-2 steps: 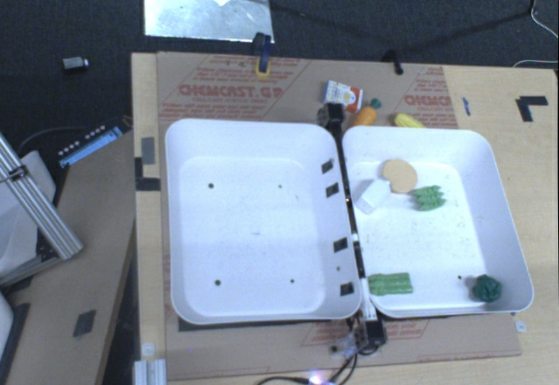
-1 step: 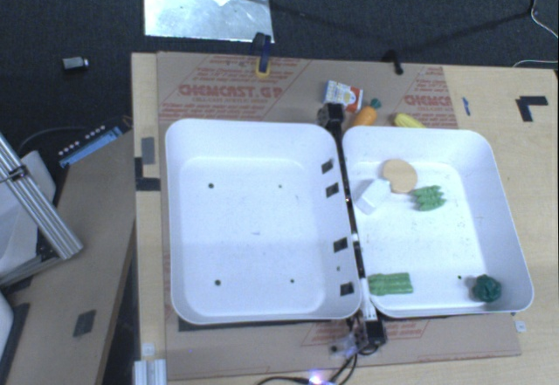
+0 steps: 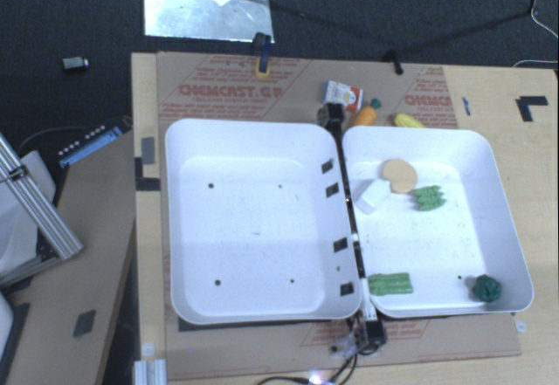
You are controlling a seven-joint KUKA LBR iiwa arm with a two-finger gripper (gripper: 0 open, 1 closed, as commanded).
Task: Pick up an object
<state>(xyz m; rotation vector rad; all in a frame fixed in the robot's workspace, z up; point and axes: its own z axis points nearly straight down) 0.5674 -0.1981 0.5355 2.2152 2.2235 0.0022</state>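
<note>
The green strip point(image 3: 389, 284) lay tight against the right bin's point(image 3: 502, 191) wall, likely to slip any grab; the gripper's state I couldn't tell.

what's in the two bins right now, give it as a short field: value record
left bin: bare white floor with small dark dots
right bin: five things
tan disc: far side, near the divider
white block: just beside the disc
light green leafy piece: right of the disc
green flat piece: near edge, by the divider
dark green lump: near right corner
</note>
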